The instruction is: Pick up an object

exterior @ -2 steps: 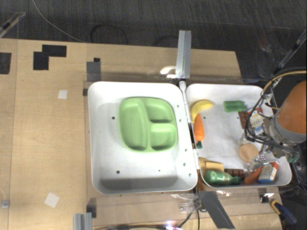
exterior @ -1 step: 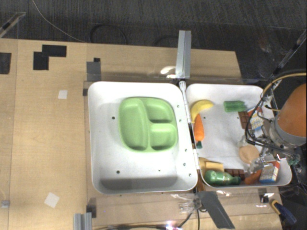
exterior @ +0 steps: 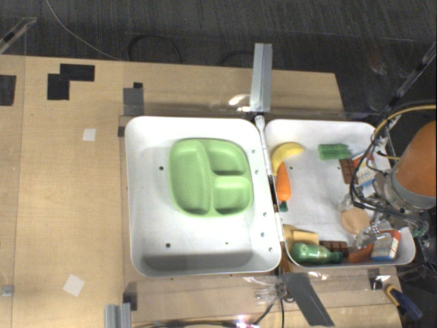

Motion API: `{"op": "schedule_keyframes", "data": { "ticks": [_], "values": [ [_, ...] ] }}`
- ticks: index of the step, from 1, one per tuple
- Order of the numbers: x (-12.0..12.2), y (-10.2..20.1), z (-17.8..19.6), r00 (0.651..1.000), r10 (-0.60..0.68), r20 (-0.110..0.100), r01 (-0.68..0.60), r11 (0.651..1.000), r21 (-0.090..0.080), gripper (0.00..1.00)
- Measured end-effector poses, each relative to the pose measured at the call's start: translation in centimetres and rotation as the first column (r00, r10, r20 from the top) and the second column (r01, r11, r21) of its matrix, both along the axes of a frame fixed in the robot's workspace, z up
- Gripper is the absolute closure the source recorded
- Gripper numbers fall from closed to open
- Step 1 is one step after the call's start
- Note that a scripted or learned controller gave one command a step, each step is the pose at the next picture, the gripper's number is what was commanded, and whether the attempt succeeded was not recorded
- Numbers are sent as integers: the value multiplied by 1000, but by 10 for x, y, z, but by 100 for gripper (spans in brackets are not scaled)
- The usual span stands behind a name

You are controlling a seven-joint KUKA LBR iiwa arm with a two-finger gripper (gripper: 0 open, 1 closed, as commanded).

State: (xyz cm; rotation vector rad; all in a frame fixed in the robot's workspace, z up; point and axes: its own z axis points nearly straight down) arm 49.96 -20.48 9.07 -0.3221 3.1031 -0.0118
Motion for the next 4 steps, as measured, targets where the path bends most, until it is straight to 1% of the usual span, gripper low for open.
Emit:
{"op": "schedule_keyframes", "data": {
  "ticks": [1,3,4],
  "values": [
    [0,0,0,999,-36,-5,36,999,3,0],
    [-3,-1,0,993,-115,-2,115,993,3,0],
    [-3,-1,0,986,-166,-4,166,986,5,0]
  ]
}}
